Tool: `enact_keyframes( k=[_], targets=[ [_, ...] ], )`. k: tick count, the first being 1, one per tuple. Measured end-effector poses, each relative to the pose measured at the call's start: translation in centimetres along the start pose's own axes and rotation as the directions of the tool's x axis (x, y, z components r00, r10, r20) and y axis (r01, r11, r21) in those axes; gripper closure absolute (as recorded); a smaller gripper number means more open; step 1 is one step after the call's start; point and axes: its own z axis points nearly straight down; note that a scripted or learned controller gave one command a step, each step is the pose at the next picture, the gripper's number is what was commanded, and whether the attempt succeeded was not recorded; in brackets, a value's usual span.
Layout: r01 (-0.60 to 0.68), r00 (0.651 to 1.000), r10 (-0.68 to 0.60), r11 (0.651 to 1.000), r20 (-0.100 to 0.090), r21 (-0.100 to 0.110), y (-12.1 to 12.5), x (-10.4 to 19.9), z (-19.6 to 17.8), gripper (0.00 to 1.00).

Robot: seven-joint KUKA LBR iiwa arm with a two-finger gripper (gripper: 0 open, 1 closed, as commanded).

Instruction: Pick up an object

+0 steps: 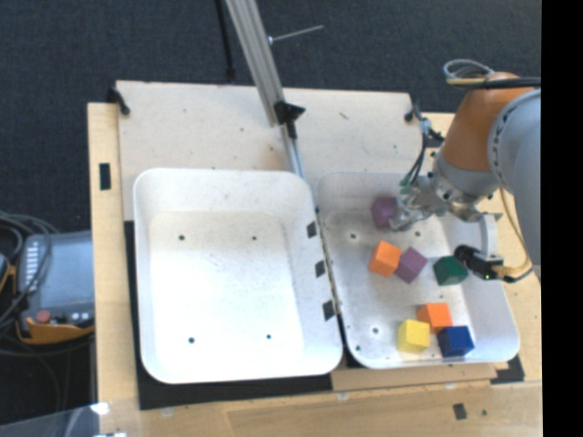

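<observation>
lying just left of the pincer (407, 209), mauve block (384, 211), pincer state unclear

The gripper (407, 209), low over the right bin (364, 335), covers part of the mauve block (383, 211); its fingers are too small and blurred to read.

A dark grey carpeted floor (109, 25) surrounded a light wooden bench (105, 244). On the bench lay a pale speckled board (200, 126), with small black clips at its far corners. A slanted silver aluminium rail (255, 44) rose from the board's middle toward the top edge. At the left stood a grey control box (59, 276) beside black cables (16, 235). Light was even and soft.
</observation>
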Motion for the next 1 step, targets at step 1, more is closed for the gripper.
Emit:
enact_keyframes(
  k=[1],
  targets=[
    [-0.002, 1.0, 0.002, 1.0, -0.003, 0.0, -0.24, -0.14, -6.44, 1.0]
  ],
)
